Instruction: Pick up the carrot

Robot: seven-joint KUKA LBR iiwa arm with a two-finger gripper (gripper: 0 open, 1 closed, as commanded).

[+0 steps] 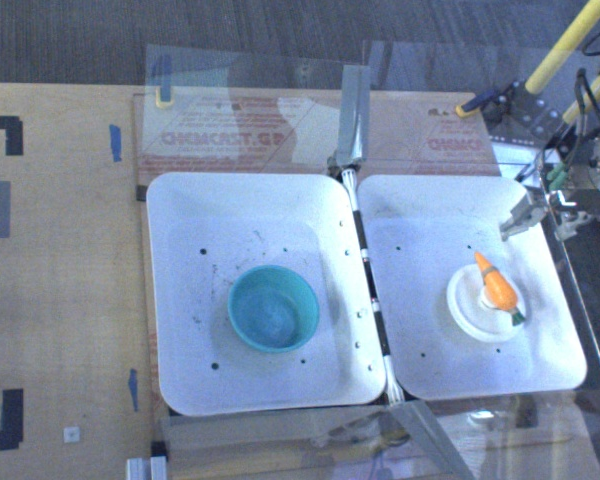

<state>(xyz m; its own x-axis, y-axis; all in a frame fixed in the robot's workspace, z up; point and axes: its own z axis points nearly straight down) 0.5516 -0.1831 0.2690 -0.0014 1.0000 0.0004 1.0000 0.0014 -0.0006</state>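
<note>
An orange carrot with a small green end lies on a round white plate in the right bin. It points up-left, with the green end at the lower right. My gripper hangs over the right bin's upper right edge, above and to the right of the carrot and apart from it. Nothing is seen in its grasp.
A teal bowl stands upright in the left bin. A metal divider runs between the two bins. Cables and a yellow bar crowd the upper right behind the gripper.
</note>
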